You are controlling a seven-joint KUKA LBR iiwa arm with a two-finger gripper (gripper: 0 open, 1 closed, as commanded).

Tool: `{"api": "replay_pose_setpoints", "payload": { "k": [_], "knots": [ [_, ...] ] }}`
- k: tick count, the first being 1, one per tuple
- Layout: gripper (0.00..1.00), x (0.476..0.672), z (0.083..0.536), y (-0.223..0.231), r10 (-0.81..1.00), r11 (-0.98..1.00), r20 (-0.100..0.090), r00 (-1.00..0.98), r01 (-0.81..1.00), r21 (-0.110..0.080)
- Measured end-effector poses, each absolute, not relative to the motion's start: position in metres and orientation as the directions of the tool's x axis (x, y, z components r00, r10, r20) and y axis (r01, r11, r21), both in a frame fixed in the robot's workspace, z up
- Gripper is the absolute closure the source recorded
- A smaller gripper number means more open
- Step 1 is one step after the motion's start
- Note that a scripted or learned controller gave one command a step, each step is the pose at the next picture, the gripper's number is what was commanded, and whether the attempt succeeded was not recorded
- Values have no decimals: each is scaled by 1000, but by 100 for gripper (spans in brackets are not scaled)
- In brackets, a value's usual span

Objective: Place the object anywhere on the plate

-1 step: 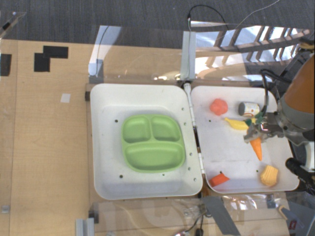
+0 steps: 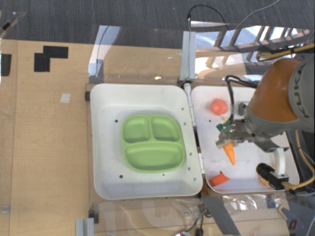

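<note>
Your hand (image 2: 227, 140) sits over the right bin (image 2: 246, 178), right at the orange toy carrot (image 2: 230, 153) — I can't tell whether it has closed on it or is released. Confirm the carrot lifts before you cross — then carry it left to the green divided plate (image 2: 153, 142) and lower it into any compartment.

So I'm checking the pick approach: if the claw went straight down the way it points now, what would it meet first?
Most likely the orange carrot, which lies right at the claw in the right bin. Depth is unclear from this slanted view, so it could just miss and reach the bin floor.
</note>
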State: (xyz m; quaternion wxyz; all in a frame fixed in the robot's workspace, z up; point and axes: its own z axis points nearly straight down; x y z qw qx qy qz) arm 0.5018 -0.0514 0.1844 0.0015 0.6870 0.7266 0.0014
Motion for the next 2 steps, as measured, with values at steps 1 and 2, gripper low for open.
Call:
{"api": "replay_pose_setpoints", "payload": {
  "k": [1, 2],
  "knots": [
    [100, 529, 184, 43, 998, -68, 1, 68, 998, 2],
    [0, 529, 184, 43, 998, -67, 1, 67, 998, 3]
  ]
}}
